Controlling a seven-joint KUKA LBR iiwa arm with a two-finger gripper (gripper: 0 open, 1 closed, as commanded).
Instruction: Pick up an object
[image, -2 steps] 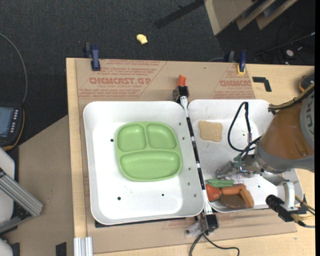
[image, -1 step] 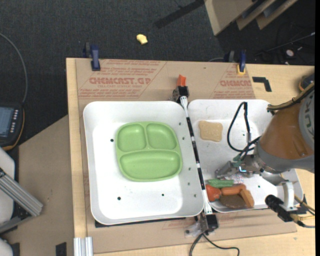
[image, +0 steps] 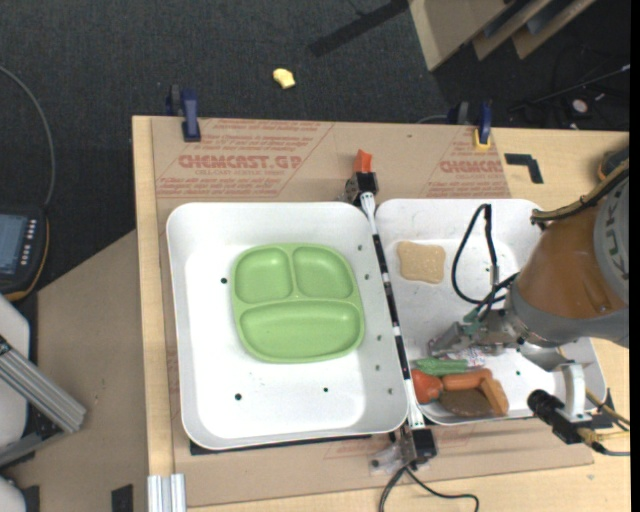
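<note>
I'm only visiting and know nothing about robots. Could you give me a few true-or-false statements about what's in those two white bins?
1. The green plate lies in the left bin. True.
2. The plate has three compartments. True.
3. The tan slice lies on the plate. False: it lies in the right bin, near the far end.
4. The carrot is in the left bin. False: it is in the right bin's near corner, beside a brown piece.
5. The hand hangs over the right bin. True.

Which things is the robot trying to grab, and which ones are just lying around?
For the job:
pincer
carrot
sausage
brown lump
bread slice

Just lying about:
green plate
yellow scrap on the floor
blue clamps
</note>
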